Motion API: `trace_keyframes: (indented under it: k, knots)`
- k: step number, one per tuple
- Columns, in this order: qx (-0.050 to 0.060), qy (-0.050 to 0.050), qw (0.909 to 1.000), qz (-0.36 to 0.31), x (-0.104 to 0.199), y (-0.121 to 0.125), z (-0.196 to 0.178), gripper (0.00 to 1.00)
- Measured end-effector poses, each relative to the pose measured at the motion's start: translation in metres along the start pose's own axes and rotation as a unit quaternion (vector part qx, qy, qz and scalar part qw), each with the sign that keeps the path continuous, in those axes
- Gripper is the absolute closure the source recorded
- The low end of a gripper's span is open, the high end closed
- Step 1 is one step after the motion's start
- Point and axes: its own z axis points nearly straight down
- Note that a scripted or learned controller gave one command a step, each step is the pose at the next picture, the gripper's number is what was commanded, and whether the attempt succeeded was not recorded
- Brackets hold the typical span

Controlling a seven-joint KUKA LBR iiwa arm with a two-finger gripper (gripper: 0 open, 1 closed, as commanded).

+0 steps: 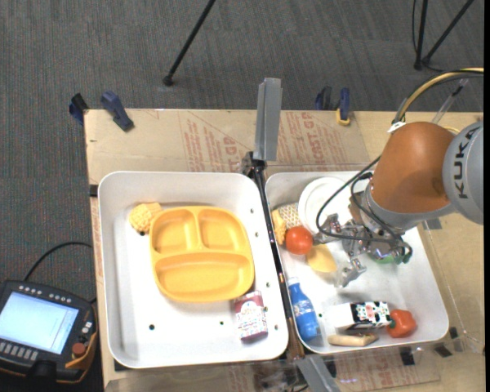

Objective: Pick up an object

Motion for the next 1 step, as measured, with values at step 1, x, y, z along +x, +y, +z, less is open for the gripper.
trace_keyframes:
  k: [1]
  knots:
    - [-0.006, -0.004, 0.9974, -0.071, 0.0126, -0.0699, -0.0032, 0.00]
